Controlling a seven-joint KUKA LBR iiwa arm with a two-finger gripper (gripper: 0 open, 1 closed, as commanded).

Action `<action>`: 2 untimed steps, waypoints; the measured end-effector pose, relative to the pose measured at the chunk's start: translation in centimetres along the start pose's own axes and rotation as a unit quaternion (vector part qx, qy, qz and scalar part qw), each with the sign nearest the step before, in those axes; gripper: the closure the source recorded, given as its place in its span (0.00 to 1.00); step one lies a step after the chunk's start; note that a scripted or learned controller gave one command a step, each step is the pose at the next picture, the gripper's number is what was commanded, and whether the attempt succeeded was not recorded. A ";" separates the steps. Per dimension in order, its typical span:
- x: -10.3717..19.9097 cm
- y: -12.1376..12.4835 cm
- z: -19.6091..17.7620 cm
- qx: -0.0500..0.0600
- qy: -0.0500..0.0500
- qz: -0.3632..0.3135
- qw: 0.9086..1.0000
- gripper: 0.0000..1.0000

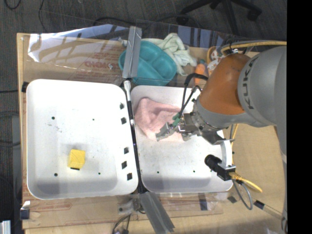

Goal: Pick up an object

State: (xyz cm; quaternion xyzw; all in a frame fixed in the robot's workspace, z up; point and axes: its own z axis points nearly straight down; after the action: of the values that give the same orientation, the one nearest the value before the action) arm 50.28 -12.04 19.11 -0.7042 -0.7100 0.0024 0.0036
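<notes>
Gripper sits low over the right bin, its fingertips at the edge of a pink cloth; whether they pinch it, I cannot tell. Far to its left, a yellow block lies in the left bin.

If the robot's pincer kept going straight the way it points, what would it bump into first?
Most likely the soft pink cloth in the right white bin. The pincer points left, at the cloth's lower edge, though height above it is unclear.
</notes>
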 end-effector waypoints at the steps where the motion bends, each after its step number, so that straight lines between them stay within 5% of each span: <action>1: -1.0 4.2 6.8 -0.001 -0.001 -0.026 1.000 0.00; 2: 0.8 9.6 9.7 -0.004 -0.001 -0.056 0.998 0.00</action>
State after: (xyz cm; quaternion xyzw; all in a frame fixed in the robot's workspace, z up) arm 59.81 -11.19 9.35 -0.6635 -0.7482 -0.0001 -0.0004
